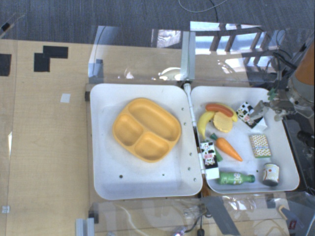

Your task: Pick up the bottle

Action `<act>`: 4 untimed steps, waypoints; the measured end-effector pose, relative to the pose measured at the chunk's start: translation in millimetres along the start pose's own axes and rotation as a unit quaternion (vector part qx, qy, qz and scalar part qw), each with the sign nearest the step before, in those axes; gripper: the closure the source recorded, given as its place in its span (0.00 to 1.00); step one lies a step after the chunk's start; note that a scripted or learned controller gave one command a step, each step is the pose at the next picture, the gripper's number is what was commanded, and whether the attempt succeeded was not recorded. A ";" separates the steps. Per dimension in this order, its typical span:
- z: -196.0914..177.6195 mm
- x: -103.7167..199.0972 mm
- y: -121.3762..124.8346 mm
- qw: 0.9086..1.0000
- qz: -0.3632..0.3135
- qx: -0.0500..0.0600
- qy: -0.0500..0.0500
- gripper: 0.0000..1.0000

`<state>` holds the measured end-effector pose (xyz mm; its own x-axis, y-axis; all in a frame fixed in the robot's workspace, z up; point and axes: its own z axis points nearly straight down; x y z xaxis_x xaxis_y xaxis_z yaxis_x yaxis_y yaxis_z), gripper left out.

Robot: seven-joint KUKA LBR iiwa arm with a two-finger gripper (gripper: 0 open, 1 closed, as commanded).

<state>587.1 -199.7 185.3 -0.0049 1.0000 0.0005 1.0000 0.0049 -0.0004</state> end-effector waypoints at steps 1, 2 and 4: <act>-10.3 1.0 1.1 1.000 -0.003 -0.001 0.000 1.00; 26.2 56.5 -21.5 0.982 -0.188 -0.001 0.000 1.00; -250.8 118.0 -90.3 0.965 -0.261 -0.004 -0.002 1.00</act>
<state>496.4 -82.3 436.2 -0.5076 0.8616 -0.0045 0.8615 0.5077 0.0058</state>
